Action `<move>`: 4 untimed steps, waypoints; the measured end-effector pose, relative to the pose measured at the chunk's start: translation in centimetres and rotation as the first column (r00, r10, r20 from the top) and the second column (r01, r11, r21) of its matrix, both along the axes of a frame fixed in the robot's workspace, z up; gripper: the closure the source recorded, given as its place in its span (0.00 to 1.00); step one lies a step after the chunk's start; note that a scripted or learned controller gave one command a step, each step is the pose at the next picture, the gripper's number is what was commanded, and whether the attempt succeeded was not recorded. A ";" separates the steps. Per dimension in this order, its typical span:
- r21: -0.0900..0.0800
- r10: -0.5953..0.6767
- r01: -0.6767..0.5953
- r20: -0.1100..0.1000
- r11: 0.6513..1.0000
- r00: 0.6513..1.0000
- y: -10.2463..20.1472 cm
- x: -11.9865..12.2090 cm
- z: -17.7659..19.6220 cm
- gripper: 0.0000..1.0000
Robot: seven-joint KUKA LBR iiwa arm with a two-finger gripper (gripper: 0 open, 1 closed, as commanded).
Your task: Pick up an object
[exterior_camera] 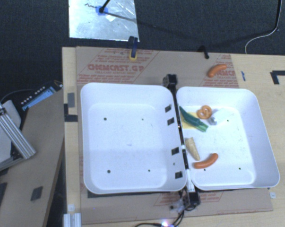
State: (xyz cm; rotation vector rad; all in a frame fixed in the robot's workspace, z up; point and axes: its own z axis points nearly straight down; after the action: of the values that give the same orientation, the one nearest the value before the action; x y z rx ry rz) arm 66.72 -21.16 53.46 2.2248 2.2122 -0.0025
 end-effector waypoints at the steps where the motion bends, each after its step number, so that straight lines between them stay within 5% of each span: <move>1: 0.002 0.006 -0.006 0.001 1.000 1.000 0.5 -1.1 0.1 1.00; 2: 0.003 0.005 -0.005 0.002 1.000 1.000 0.5 -2.7 0.1 1.00; 3: 0.002 0.012 -0.012 0.001 1.000 1.000 0.6 0.2 0.0 1.00; 4: 0.003 0.007 -0.007 0.002 1.000 1.000 0.5 -2.1 0.1 1.00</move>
State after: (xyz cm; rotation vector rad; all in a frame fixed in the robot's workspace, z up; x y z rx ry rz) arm 64.58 -20.64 53.59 2.2182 2.2202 0.0025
